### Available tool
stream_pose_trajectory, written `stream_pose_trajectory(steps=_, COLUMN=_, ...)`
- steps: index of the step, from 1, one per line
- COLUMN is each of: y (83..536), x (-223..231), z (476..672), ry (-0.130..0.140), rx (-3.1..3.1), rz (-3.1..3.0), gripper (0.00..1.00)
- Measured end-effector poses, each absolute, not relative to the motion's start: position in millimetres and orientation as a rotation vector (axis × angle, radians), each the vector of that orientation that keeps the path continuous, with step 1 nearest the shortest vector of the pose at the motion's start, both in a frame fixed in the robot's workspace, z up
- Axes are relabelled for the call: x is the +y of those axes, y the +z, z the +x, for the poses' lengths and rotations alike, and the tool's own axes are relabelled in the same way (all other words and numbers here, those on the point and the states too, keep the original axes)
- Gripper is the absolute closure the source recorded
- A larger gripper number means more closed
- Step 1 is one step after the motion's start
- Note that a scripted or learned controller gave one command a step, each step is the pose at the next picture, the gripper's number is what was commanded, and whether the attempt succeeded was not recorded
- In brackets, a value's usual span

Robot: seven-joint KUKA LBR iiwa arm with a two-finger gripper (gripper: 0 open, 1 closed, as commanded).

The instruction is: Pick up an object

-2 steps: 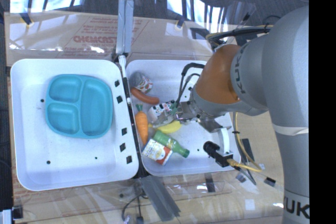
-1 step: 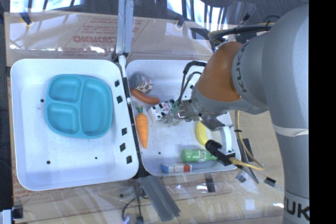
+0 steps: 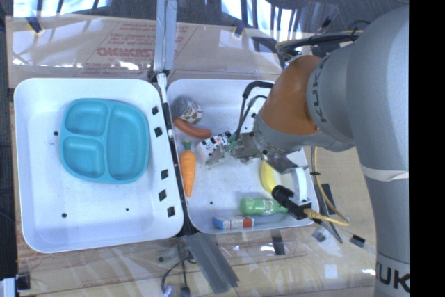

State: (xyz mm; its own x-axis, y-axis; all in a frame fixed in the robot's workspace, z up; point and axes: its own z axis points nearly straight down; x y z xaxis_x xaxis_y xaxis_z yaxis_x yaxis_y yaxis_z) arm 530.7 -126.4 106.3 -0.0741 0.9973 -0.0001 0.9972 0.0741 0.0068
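Note:
The right bin [image 3: 229, 90] holds several small objects. An orange carrot [image 3: 188, 172] lies along its left wall, with a red sausage [image 3: 192, 128] and a small round can [image 3: 189, 110] above it. My gripper [image 3: 221, 150] is low in the middle of this bin, right beside a small black-and-white toy [image 3: 213, 143]; whether it touches the toy is unclear. A yellow banana [image 3: 268, 177] sits partly under the arm. A green bottle [image 3: 262, 206] and a small red-and-white box [image 3: 233, 222] lie near the front wall.
The left bin [image 3: 35, 170] bears a blue divided plate [image 3: 106, 140]. The arm's orange band [image 3: 292, 104] and grey body cover the right bin's right side. A black clip with cables [image 3: 295, 204] hangs by the bottle.

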Motion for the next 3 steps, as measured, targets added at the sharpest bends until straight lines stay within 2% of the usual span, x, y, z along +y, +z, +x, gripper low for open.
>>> stream_pose_trajectory(steps=1, y=192, x=-69, z=557.7, ry=-0.002, rx=2.372, rz=2.064, gripper=0.0)
stream_pose_trajectory(steps=2, y=101, x=-132, z=545.5, ry=-0.001, rx=2.426, rz=1.998, gripper=0.0)
stream_pose_trajectory(steps=3, y=92, x=-142, z=596.6, ry=-0.001, rx=2.476, rz=1.937, gripper=0.0)
